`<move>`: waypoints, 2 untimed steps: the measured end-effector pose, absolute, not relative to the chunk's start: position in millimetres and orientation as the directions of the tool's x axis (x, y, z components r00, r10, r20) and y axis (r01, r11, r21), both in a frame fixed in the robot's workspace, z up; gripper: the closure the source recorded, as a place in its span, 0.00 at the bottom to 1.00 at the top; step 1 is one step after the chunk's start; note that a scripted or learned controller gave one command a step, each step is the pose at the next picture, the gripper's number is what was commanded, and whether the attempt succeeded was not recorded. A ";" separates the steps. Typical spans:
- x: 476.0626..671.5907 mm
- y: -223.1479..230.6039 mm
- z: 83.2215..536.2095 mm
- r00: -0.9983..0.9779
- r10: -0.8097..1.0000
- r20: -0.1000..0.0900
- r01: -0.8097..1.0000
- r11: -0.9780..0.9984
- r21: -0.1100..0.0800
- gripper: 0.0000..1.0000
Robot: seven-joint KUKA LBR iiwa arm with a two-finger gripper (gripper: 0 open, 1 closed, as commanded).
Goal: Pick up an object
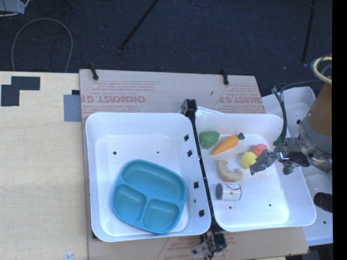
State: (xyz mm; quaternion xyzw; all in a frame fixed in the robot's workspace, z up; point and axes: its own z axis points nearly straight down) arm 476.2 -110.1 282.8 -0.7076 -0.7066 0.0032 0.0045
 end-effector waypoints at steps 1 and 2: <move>477.4 -110.1 286.1 0.000 1.000 0.001 1.000 0.000 -0.004 0.00; 477.8 -108.9 222.0 0.000 1.000 0.003 1.000 0.000 -0.011 0.00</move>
